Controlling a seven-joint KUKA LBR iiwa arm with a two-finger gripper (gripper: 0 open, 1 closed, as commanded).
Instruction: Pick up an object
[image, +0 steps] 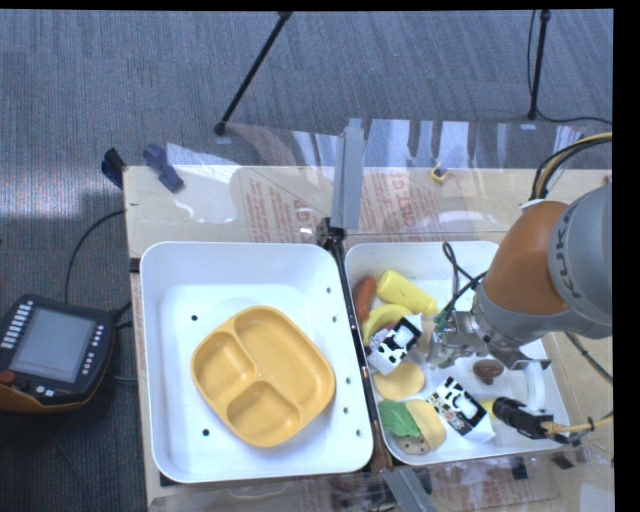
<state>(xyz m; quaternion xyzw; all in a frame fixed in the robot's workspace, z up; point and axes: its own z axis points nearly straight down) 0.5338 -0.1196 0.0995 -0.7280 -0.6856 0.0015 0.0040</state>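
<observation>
One yellow tray in the left bin; two cow-patterned blocks right; fingers' state unclear.

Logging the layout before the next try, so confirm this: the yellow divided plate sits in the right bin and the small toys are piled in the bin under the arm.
Not quite. The camera view shows the yellow divided plate in the left bin, not the right one. The rest stands: the small toys are piled in the right bin, under the arm.
</observation>
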